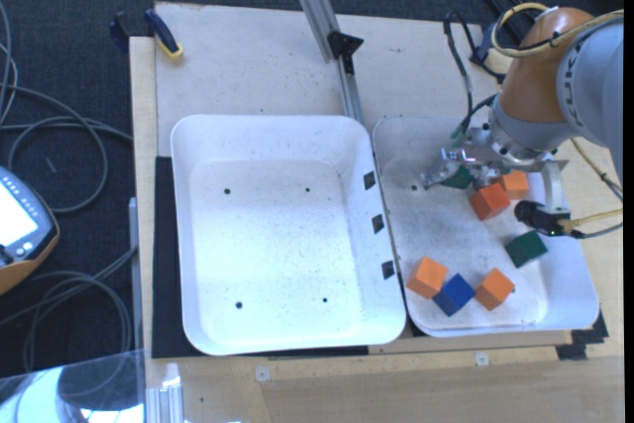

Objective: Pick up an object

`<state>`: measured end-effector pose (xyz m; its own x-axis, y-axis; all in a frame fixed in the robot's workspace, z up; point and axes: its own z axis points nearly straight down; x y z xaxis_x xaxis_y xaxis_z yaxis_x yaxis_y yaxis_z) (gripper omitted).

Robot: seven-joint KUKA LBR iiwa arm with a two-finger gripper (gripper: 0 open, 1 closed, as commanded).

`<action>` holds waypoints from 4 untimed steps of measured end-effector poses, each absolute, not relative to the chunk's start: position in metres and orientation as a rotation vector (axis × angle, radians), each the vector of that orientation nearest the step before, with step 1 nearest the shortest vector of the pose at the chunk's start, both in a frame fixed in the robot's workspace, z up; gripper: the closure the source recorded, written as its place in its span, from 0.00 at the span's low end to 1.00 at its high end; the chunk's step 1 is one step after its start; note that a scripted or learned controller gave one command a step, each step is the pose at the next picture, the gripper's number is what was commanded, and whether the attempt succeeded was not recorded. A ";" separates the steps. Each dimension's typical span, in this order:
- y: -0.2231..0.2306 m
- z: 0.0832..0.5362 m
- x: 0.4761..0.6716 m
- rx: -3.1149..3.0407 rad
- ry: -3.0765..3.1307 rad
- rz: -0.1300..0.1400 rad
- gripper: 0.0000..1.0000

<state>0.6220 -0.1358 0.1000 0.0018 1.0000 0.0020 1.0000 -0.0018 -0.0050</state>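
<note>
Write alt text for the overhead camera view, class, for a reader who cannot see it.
A grey robot arm reaches from the right over the right-hand white bin, its gripper low among small blocks. Orange blocks, a green block and a blue block lie in that bin, beside the left bin.

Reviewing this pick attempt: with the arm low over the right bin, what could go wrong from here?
1. The gripper sits among a tight group: a dark green piece under it and two orange blocks beside it. It may nudge them instead of grasping.
2. The green block lies near the right bin's edge and could be pushed against the wall.
3. The blue block touches orange neighbours, so a later pick there might drag more than one.
</note>
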 end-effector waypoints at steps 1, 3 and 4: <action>-0.193 0.100 0.632 -2.210 -2.214 -0.016 0.00; -0.178 0.100 0.577 -2.216 -2.219 -0.001 0.00; -0.195 0.100 0.601 -2.198 -2.224 -0.022 0.00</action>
<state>0.6015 -0.1953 0.1002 -0.0116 0.9997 0.0204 0.9999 0.0116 -0.0008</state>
